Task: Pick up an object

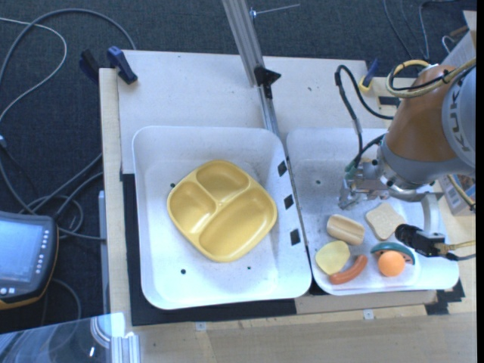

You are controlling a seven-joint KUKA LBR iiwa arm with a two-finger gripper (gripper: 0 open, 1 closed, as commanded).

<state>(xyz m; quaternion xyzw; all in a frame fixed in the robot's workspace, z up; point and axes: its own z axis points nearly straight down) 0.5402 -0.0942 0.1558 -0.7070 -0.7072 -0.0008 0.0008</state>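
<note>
My gripper (351,193) hangs over the middle of the right bin (318,157), above a bare patch of floor. Just in front of it lies a tan bread roll (345,228), with a pale toast slice (384,220) to its right. Along the bin's front edge lie a yellow round slice (332,257), a red-orange sausage (349,271), an orange ball (390,264) and a teal curved piece (394,249) behind the ball. No object touches the gripper.
The left bin (151,203) holds a yellow divided plate (221,209). A metal rail (249,36) slants down to the gap between the bins. The arm's orange band (423,127) overhangs the right bin's right side.
</note>
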